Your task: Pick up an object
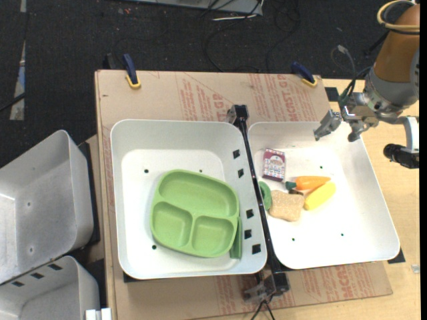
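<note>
Objects: small cluster in right bin [373, 179], left-centre of it. You've got a purple card/packet [273, 165], an orange carrot-like piece [312, 182], a yellow piece [320, 195] touching it, a tan bread-like slice [287, 207], plus a green bit [265, 193] by the divider.
Gripper: gripper [341, 127] sits upper right of frame, over the right bin's top edge, well apart from the cluster.
Fingers: spread open, nothing btwn them.
Arm: grey w/ orange band [400, 29], coming in from frame right.
Left bin: left bin [127, 179] holds a green divided tray [195, 213], lower-centre.
Table: cardboard-topped table [173, 92] under both bins; clamps at top edge.
Stage: approach, no grasp yet, as you'd judge it.
Risk 1: items touch & overlap, so fingers could land on two at once and knock one aside.
Risk 2: packet lies flat; fingers prob. slide over it w/o purchase.
Risk 3: green bit sits tight to the divider; a finger could hit the wall.
Risk 4: carrot & yellow piece look rounded, so an off-centre pinch may squirt them out.
Best bet: yellow piece, on the cluster's open right side.
</note>
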### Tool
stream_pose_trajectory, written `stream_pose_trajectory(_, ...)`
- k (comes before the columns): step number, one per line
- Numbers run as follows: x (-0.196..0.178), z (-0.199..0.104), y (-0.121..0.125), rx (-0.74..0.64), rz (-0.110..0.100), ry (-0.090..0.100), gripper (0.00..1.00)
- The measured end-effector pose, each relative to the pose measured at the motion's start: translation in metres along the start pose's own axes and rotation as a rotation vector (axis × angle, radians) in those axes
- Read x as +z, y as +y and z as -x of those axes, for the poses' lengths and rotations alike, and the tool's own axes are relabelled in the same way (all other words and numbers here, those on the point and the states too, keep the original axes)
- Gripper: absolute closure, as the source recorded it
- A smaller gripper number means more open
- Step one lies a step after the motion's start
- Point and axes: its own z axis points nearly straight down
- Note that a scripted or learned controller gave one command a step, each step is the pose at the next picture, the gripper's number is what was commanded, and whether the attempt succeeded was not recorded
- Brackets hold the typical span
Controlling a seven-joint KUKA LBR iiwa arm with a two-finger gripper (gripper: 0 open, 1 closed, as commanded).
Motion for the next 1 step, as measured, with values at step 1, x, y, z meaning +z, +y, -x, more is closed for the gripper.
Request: stream_pose_trajectory(1, -0.0094, -0.0007, 0.0033, -0.003, 0.015, -0.003, 0.00)
